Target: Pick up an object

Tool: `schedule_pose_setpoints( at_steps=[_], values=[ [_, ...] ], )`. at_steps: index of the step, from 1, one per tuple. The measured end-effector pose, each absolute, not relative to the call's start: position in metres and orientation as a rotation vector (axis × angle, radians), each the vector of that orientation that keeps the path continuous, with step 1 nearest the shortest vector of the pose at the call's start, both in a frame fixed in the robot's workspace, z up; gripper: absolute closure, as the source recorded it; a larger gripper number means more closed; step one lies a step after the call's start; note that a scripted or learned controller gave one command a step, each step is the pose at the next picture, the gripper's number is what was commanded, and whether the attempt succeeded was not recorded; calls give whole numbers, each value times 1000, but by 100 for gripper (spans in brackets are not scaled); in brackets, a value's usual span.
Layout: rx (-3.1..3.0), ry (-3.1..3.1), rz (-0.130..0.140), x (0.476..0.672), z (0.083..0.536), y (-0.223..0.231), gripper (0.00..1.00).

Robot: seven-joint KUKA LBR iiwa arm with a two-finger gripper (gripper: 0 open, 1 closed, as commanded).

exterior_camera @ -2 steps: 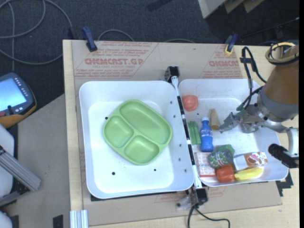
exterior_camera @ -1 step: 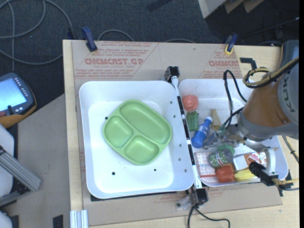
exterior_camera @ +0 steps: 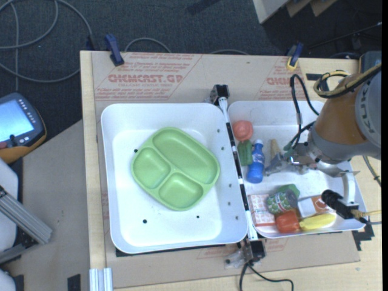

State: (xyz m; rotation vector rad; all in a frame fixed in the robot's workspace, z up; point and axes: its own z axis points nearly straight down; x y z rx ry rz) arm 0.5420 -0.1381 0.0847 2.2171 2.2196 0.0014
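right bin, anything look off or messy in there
Nothing spilled or damaged. The right bin is simply crowded: the blue bottle lies on its side, and packets and toy food are heaped at its near end.

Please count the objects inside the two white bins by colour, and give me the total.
Green: 3 - divided plate, small bottle, leafy toy
Red or pink: 2 - ball, tomato-like toy
Blue: 1 - bottle
Yellow: 1 - banana
Total: 7
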Motion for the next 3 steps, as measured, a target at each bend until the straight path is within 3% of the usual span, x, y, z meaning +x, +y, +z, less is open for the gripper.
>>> schedule_pose_setpoints(
  at_steps=[1,2,3],
  values=[
    [2199,2224,21,636,193,-66,0],
    [2231,2219,-7,573,159,-108,0],
    [2228,2225,-7,571,80,-110,0]
  ],
)
